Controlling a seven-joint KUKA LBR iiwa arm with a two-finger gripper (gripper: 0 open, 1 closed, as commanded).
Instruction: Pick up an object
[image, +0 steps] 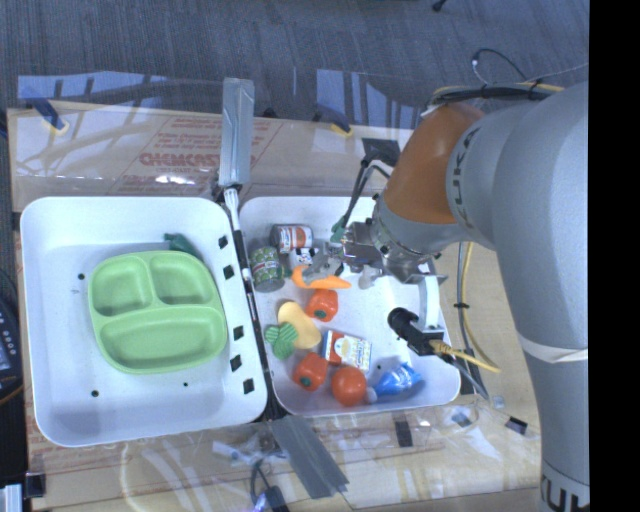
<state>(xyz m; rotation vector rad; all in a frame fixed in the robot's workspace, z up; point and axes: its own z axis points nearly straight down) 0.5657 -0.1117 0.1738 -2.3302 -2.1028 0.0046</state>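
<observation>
Just above an orange carrot, tool.

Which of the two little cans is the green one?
The green can stands beside the divider between the bins, on the left of the right bin. The other can, just beyond it, is red and white.

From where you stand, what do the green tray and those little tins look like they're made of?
Green divided tray: moulded plastic, probably; uniform matte colour and soft rounded ridges between its three compartments. The two tins: possibly metal, with printed labels and pale rims, but likelier toy plastic; too small to tell.
</observation>
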